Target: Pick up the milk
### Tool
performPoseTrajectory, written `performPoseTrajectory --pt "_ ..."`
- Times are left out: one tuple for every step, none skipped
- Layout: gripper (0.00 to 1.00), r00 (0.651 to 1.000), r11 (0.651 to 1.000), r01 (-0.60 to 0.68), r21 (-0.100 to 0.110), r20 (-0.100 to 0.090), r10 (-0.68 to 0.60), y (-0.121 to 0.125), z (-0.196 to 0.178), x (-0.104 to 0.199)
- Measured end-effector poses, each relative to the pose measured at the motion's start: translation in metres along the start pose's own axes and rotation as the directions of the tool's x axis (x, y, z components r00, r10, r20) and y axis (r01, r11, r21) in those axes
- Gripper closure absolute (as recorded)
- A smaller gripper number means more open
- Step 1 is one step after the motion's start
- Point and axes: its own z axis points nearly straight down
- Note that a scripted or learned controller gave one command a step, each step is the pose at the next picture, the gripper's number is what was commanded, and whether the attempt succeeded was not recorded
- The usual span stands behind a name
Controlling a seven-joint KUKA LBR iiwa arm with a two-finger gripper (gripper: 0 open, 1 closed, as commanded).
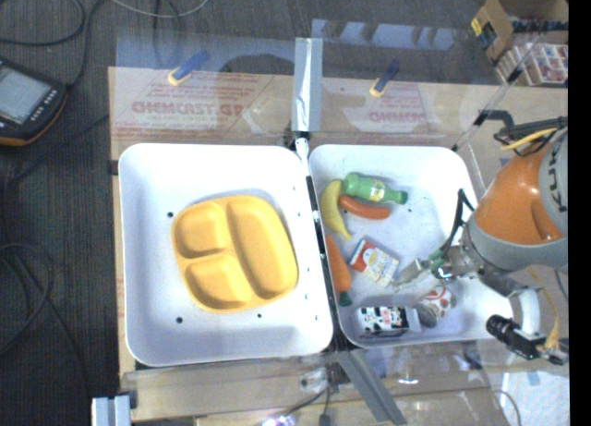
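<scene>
Gripper sits low in the right bin, tip angled toward view-left; the metal blurs together, so you cannot tell whether it is open or closed, and nothing is visibly held. Just left of the tip is a red-and-white carton, just below it a small can. The milk, taken as the black-and-white patterned carton, lies on its side against the bin's front wall, below the tip and apart from it, with its right end near the can. Its long axis runs left-right, about parallel to that wall; the greyer end faces right, probably the top, but that's unclear. The step in hand looks like the approach, not yet a grasp. To do it well, bring the tip down-view over the carton's middle, turn the wrist so the closing line crosses the short width, and come straight down. The front wall crowds one side, so leave room there, and stay clear of the can. An orange carrot lies to the carton's upper left. The left bin, holding a yellow tray, plays no part.
</scene>
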Motion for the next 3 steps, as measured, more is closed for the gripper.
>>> performPoseTrajectory --pt "0.00 0.998 0.998 0.070 0.006 -0.001 -0.070 -0.006 -0.011 -0.028" --pt "0.00 0.972 0.972 0.235 -0.008 0.015 -0.235 0.004 0.002 0.010" --pt "0.00 0.990 0.990 0.142 -0.013 0.012 -0.142 0.006 0.002 0.017"
